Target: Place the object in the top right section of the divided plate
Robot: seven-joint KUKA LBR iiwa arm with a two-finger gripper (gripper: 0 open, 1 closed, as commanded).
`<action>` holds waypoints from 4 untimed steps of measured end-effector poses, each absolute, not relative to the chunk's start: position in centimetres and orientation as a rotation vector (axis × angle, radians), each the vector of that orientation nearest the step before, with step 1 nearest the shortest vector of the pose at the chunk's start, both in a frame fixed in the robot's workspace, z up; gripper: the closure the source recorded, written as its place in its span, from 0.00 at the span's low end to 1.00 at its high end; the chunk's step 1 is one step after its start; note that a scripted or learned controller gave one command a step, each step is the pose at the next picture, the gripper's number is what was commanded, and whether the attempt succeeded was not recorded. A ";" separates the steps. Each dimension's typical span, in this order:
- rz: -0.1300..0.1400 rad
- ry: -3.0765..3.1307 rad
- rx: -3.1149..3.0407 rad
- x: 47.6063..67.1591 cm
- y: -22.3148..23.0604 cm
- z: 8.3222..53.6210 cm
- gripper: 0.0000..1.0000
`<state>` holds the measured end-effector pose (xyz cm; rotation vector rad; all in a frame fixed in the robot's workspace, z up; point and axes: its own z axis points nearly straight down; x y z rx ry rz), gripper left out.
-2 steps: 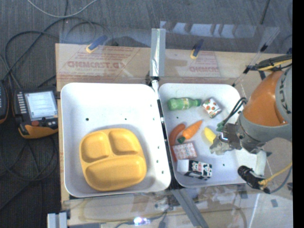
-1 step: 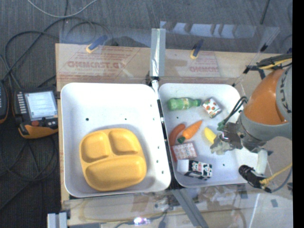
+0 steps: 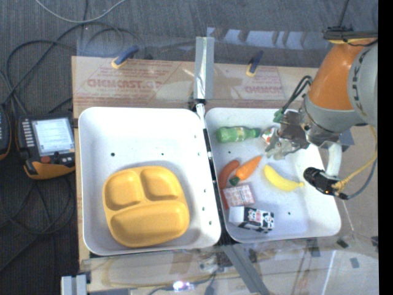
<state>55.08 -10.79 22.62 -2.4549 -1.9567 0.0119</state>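
White right bin, arm bent low, claw beside green bottle.

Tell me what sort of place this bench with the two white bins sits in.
Most likely a robotics lab or test cell. A grey and orange arm reaches over the right bin, loose cables trail across the carpet, and a handheld control pendant lies beside the left bin.
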 end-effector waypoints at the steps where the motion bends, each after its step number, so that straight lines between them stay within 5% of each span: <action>1: 0.011 -1.934 -2.469 50.0 -14.7 15.6 1.00; 2: 0.014 -1.557 -2.729 56.7 -14.7 27.0 1.00; 3: 0.013 -1.662 -2.658 51.7 -8.3 17.9 1.00; 4: 0.013 -1.635 -2.676 50.2 -11.1 13.7 1.00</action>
